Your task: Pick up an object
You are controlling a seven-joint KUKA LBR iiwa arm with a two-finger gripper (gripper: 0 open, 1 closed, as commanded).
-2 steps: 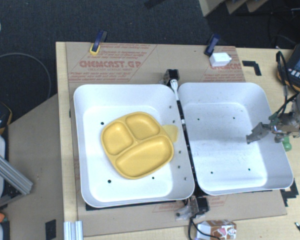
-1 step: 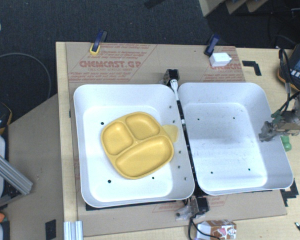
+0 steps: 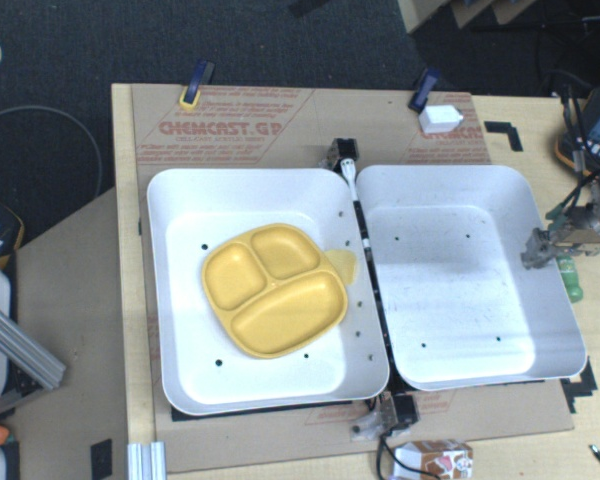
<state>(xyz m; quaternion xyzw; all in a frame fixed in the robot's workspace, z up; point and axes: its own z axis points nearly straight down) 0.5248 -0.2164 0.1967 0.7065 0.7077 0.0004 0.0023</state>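
You are getting bright, even overhead light across bench point(image 3: 280, 118). Both white bins are running close to overexposed; left bin point(image 3: 180, 368) is losing floor detail. Yellow divided plate point(image 3: 273, 290) is casting faint soft shadow. Dark floor point(image 3: 70, 38) is sinking into murk. Whole frame is looking slightly soft, grainy, with right-side clutter blurring.

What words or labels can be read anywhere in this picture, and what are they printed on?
"CHEMCAST G.P": red print on the brown cardboard sheet under the white bins, left part.
Smaller red lines around it: too blurred to read.
Red print at the sheet's right part, by the white block: unreadable.
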